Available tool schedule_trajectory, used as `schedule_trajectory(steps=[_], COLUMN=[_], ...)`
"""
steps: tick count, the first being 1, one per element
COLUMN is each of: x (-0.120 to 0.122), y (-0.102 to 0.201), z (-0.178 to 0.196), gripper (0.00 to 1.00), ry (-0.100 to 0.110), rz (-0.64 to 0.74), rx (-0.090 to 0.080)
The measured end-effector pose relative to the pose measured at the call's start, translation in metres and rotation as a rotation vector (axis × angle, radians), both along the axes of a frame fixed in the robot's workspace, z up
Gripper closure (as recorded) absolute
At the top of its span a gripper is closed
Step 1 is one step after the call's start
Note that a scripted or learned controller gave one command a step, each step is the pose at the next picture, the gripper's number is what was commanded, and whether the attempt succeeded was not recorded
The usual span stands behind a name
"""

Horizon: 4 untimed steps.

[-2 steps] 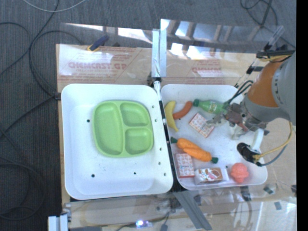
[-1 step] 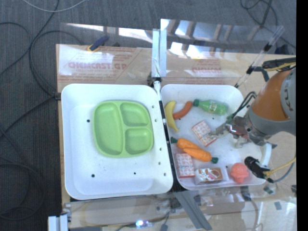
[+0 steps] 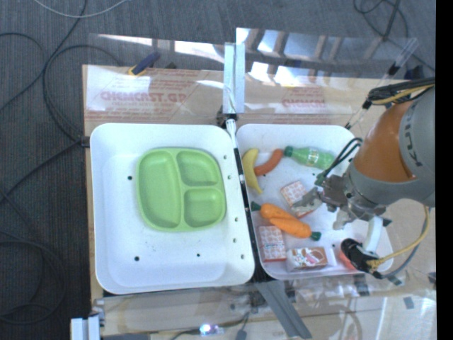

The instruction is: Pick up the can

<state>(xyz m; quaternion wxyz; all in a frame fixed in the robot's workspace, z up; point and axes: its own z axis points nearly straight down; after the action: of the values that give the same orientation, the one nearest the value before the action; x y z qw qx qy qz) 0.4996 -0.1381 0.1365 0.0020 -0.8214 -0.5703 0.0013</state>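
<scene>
Orange-banded arm (image 3: 396, 154) hangs over the right bin (image 3: 333, 129), its gripper (image 3: 315, 198) by a small carton (image 3: 292, 192) beside the carrot (image 3: 285, 219); its grip state I cannot tell.

Dark grey carpet (image 3: 106, 13) covers the floor, with thin cables (image 3: 56, 69) trailing across it. The worktop (image 3: 170, 98) is pale cardboard printed with faded red lettering. Bright light glares off clear panels (image 3: 318, 55) at its far edge.
</scene>
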Motion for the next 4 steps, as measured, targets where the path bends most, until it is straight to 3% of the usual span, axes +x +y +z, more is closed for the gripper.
schedule_trajectory(steps=[1, 2, 3, 4], x=[0.077, 0.077, -0.004, -0.01], y=[-0.027, -0.065, -0.066, -0.019], z=[-0.043, -0.041, -0.04, -0.045], gripper=[0.0, 0.0, 0.0, 0.0], ry=[-0.019, -0.023, -0.031, -0.024], rz=[0.043, -0.105, -0.133, 0.031], rx=[-0.002, 0.008, 0.005, -0.013])
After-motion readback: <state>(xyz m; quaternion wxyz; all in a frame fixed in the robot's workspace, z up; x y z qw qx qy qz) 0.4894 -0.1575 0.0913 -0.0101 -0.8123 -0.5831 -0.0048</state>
